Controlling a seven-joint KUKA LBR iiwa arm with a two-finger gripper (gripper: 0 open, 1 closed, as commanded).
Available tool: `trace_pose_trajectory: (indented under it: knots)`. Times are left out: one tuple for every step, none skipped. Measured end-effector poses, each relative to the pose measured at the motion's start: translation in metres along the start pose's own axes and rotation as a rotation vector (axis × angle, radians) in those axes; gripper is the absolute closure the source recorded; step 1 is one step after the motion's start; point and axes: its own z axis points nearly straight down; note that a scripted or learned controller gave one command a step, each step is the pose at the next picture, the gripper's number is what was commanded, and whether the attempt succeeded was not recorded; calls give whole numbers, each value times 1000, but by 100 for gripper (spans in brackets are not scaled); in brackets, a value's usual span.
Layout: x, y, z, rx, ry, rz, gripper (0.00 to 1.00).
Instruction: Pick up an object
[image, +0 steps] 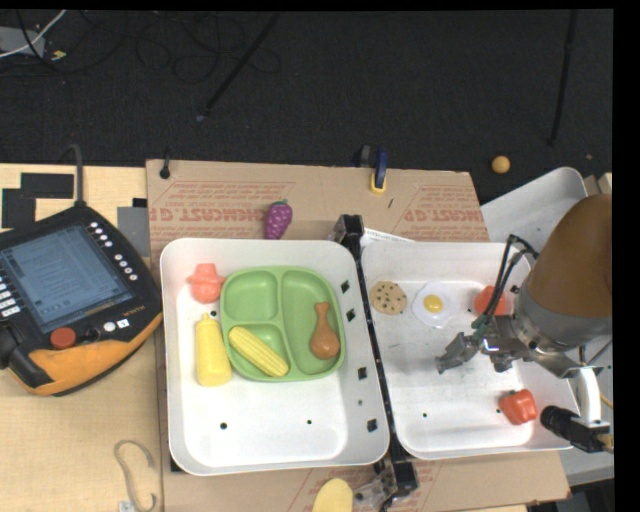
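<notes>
near the front edge of the right bin (470, 445), toward its front right corner: an orange-red toy piece (518, 406), small, likely light hard plastic, smooth and a bit slippery; probably best pinched across its short width, squarely from above. just behind it, over the bin's middle: the end effector (458, 353), dark and slanted down toward the bin floor, apart from the toy; open or closed cannot be told from this angle, nothing seen between it. farther back, along the rear edge: a fried egg (434, 304) and a cookie (388, 297), both flat, thin, hard to get under; a second orange piece (487, 298) beside the egg, partly behind cabling. in the left bin (190, 430): a green tray (282, 290) with corn (259, 351) and a drumstick (323, 333); yellow bottle (210, 348) just beside the tray's left edge.
</notes>
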Motion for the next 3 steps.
trace_pose_trajectory:
  knots:
    - [4, -7, 46, -1, 0, 0, 0]
    - [5, -7, 88, -5, -1, 0, 0]
    - [3, -7, 75, -7, -1, 7, 100]
